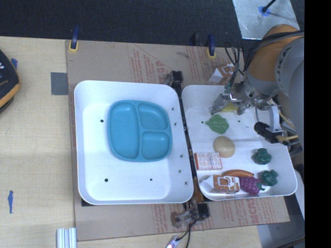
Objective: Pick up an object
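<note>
Two white bins on my screen, and all the candidates sit in the right white bin [196,99]; the left white bin [83,138] holds just a light blue divided plastic plate [139,129]. Starting at the near edge of the right bin, I see a cluster: an orange-and-white printed snack packet [226,184], a purple toy grape bunch [249,185], an orange sausage-shaped toy [237,173] and a dark green broccoli-like toy [269,177]. A bit further back sit a small red-and-white carton [208,161], a beige round potato-like toy [224,146] and another dark green lumpy toy [261,156]. Then comes the green leaf-shaped toy [217,123], and that's my guess for the target. The gripper [223,104] hangs over the far end of the bin with its grey fingers spread apart and nothing between them. The leaf lies just nearer the camera than the fingertips, close but not touching, so I reckon the move is a short shift toward the near side, then down.
</note>
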`<state>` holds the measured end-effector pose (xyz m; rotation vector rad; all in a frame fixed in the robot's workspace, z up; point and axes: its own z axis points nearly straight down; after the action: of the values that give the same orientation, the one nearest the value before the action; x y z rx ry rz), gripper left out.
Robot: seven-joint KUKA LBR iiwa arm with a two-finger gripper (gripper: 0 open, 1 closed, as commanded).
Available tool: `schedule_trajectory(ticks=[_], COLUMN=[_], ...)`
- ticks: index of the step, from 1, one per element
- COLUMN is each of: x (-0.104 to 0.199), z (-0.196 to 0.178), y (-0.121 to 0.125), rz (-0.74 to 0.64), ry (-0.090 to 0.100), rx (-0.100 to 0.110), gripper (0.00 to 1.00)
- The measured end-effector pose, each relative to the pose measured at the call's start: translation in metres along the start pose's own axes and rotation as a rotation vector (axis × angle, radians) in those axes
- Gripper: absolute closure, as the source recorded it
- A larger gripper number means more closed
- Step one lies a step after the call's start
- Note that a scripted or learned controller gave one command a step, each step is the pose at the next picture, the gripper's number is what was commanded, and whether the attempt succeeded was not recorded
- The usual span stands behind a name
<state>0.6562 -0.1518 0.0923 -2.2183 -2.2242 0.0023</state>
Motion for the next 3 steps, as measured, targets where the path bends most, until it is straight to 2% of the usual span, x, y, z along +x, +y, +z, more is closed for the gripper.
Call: schedule_trajectory(ticks=[1,2,3], x=[0.031,0.007,-0.04], z=[0.001,0.0,0.0], y=[-0.075,-0.024,0.0], rz=[-0.001,-0.001,0.0], ry=[0.001,0.001,0.001], rx=[0.003,0.0,0.001], gripper=[0.0,0.0,0.0])
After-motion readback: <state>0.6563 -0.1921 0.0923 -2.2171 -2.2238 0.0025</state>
